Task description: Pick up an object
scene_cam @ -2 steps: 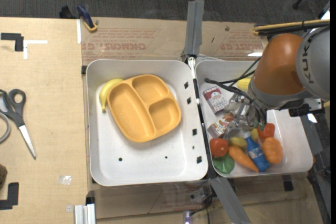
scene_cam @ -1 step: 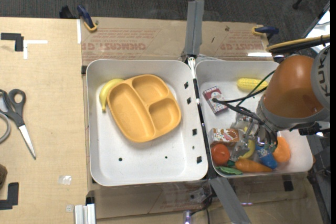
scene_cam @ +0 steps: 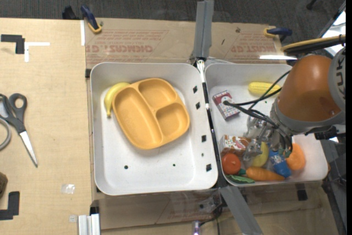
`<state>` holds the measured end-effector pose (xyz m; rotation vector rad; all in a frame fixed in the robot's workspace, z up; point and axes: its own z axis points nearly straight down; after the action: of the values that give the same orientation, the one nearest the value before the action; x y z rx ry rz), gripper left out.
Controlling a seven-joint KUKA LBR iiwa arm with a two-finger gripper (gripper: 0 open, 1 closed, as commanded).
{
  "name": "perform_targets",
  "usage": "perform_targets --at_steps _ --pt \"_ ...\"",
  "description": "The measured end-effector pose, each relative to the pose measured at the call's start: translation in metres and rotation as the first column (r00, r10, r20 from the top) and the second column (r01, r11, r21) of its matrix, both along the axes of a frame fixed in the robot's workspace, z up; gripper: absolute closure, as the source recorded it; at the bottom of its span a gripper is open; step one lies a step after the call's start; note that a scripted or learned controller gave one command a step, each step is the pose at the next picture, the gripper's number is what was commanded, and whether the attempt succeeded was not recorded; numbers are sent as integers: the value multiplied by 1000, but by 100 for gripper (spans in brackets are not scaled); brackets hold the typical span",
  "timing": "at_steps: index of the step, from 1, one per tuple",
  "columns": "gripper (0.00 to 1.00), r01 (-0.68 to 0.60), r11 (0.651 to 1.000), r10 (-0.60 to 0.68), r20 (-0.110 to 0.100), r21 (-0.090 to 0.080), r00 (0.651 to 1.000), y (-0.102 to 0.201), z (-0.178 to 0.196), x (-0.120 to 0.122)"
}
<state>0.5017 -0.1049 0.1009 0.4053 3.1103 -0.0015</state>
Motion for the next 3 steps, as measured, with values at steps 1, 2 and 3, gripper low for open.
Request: perform_targets --at_steps 1,2,3 --pt "100 -338 941 338 5 -12 941 5 -6 -21" --pt "100 -238 971 238 -3 -7 971 6 -7 -10" --pt "100 -239 971 239 1 -8 971 6 2 -8"
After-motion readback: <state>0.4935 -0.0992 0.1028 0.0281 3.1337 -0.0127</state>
